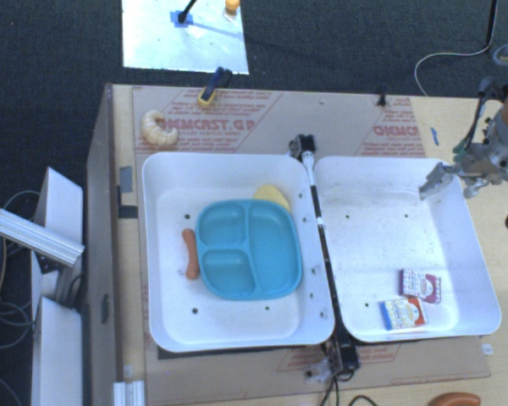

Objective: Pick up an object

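A: Where does the claw [451, 178] sit in the camera view?

B: At the right, over the far right corner of the right bin [381, 252]. One grey finger points left and down over the bin's floor. Whether the claw is open or closed I cannot tell; nothing shows between the fingers.

A: What could it pick up in that bin?

B: Two small cartons lie below the claw, toward the near edge. The purple and white carton [420, 284] is closer to the claw; the blue and red carton [404, 313] lies just beside it, lower and a little left. Both are well apart from the claw, with bare white floor between.

A: And the other bin?

B: The left bin [173, 252] lies far to the claw's left, past the black divider [317, 227] where the two bins meet. A blue sectioned tray [247, 249] takes up its middle. An orange sausage [190, 254] lies just beside the tray's left edge, and a yellow thing [273, 195] shows at the tray's far rim, partly hidden by it.

A: Anything standing in the way?

B: The divider and the bin walls stand between the claw and the left bin's things. On the bench beyond the bins, far up and left of the claw, lie a pale curled thing [159, 128] and a yellow and black tool [213, 87].
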Controlling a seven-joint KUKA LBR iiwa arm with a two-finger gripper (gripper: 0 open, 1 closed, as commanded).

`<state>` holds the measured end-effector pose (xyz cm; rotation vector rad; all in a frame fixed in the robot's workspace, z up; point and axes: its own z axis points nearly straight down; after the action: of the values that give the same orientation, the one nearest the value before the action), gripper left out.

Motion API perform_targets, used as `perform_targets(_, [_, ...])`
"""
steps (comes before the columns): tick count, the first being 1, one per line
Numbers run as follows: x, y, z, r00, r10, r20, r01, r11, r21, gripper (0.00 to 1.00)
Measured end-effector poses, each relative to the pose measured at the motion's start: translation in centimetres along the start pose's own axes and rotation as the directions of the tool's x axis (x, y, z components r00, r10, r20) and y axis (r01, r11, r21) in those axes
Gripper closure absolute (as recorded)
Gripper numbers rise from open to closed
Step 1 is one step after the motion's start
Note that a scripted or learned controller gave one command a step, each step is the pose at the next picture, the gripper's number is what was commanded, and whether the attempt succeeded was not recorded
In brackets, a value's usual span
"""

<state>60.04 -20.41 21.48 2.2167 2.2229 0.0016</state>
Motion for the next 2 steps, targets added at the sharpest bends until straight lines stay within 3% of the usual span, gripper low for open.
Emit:
perform_targets(1, [-0.2,-2.3,8.8,1.0,0.002,-0.001,-0.002,1.0,0.003,0.0])
perform_targets(2, [3.6,-5.8,13.1,1.0,0.002,-0.001,-0.002,1.0,0.002,0.0])
